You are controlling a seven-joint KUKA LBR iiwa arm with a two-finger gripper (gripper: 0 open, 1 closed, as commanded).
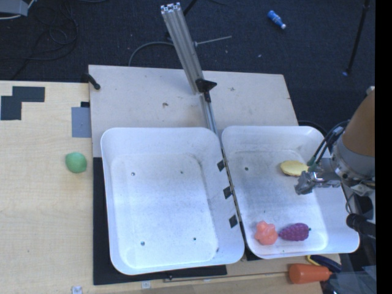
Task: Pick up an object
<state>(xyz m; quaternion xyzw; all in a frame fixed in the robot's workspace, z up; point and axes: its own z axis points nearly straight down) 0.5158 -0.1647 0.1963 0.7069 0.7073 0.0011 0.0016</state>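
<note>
End effector [304, 184] above the right bin [269, 135], just beside a yellow object [293, 167] (finger state cannot be told); an orange object [266, 233] and purple object [294, 231] lie near the bin's front edge.

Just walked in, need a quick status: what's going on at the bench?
The KUKA arm reaches in from the right, its end effector low over the right bin, just beside the yellow object. Nothing visibly sits between its fingers. A pink object and a purple one lie near that bin's front edge. A green ball rests on the bench outside the bins.
</note>
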